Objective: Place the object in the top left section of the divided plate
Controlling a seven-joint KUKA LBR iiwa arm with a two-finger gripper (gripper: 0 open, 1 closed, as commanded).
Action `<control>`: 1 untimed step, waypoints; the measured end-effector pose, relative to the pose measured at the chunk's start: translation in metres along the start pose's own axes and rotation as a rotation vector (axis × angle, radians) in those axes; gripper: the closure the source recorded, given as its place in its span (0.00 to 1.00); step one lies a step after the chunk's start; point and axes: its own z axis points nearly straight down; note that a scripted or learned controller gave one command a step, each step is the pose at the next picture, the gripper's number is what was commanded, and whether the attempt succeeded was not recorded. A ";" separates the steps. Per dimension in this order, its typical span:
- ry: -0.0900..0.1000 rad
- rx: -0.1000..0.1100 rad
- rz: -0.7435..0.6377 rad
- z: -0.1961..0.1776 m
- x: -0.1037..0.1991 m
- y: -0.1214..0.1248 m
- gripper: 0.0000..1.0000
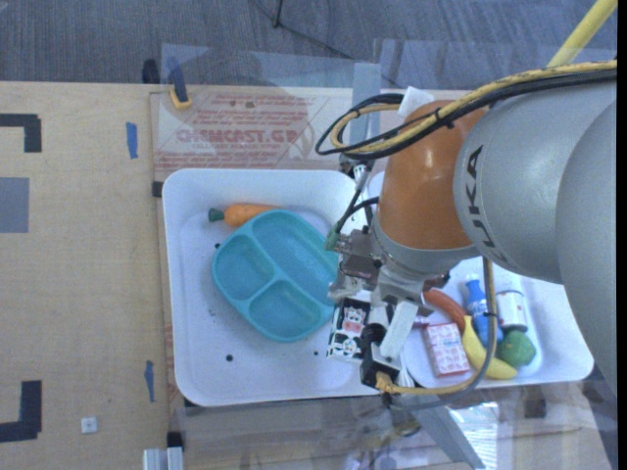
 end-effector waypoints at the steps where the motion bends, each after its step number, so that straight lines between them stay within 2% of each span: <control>1: 0.000 -0.001 0.009 -0.003 0.066 -0.020 1.00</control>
